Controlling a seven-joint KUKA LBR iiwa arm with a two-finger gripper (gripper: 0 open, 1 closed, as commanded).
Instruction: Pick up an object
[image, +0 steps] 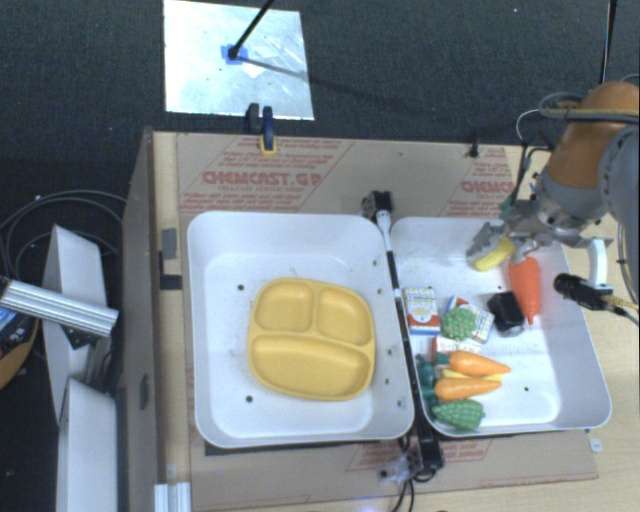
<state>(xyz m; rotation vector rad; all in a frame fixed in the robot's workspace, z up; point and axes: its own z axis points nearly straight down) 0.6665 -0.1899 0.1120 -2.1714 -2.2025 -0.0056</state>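
Observation:
My gripper (505, 243) is down at the back of the right bin (585, 375). Its fingers stand spread, so it is open. A small yellow toy piece (492, 258) lies just under the left finger, touching it or nearly so. An orange carrot (526, 285) lies on the bin floor right below the gripper's right side. I cannot see either of them gripped.
A black block (507, 312) lies beside the carrot. Nearer the front are a small carton (421, 309), a green round toy (460, 323), two more carrots (470, 375) and a green corn-like piece (459, 413). The left bin (215, 300) holds a yellow divided plate (310, 337).

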